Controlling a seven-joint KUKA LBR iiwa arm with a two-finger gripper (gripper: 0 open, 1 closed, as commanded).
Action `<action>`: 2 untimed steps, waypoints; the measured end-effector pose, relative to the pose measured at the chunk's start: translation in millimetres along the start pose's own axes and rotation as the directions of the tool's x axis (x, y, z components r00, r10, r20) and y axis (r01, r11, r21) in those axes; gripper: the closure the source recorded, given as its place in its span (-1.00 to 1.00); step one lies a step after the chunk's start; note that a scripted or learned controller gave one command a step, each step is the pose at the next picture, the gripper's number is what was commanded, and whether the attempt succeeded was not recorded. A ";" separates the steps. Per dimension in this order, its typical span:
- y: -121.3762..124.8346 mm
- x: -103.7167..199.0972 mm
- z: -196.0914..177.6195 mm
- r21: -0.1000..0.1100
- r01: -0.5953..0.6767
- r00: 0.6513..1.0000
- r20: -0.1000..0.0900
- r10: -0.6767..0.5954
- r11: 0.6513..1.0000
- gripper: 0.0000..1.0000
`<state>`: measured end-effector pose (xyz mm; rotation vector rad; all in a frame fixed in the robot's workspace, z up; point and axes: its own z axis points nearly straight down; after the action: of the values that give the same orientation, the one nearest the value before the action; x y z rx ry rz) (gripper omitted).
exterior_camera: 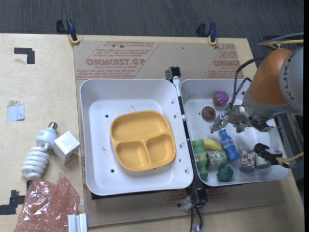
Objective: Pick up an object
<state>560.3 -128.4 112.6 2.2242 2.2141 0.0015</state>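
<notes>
The right bin (193, 88) holds several small objects. Among them are a purple ridged ball (221, 98), a brown round piece (208, 112), a blue bottle (230, 146), a banana (211, 143), a green bottle (200, 156), a yellow-green can (217, 157), a green lump (224, 173) and a small printed can (247, 161). My gripper (221, 123) hangs over the middle of this bin, just above the blue bottle's cap and right of the brown piece. I see nothing held in it.
The left bin (94, 129) carries a yellow divided plate (143, 140). On the bench to the left lie a spiral light bulb (37, 153), a white cube (66, 146) and a crumpled pink bag (46, 207). Cables run along the right bin's right side.
</notes>
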 end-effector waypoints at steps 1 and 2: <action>-61.8 10.2 20.0 0.003 0.003 1.000 -0.001 -0.003 1.000 -1.00; -60.3 9.3 9.8 -0.001 0.001 1.000 0.000 -0.001 1.000 1.00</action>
<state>500.1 -118.9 102.5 2.2225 2.2150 0.0028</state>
